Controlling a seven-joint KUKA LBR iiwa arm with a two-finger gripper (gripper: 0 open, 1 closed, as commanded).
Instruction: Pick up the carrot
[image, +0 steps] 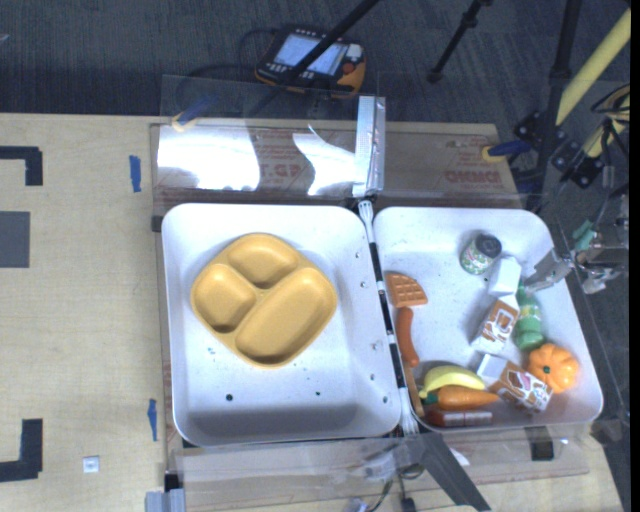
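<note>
The carrot is an orange stick lying flat along the front wall of the right bin, just below a yellow banana. A small printed carton touches the carrot's right end. My gripper hangs over the right bin's far right rim, well behind and to the right of the carrot. Its grey parts blend with the clutter beside the bench, and nothing shows between them.
The right bin also holds an orange spatula, a tin can, a juice carton, a green item and an orange pumpkin. A yellow divided plate lies in the left bin.
</note>
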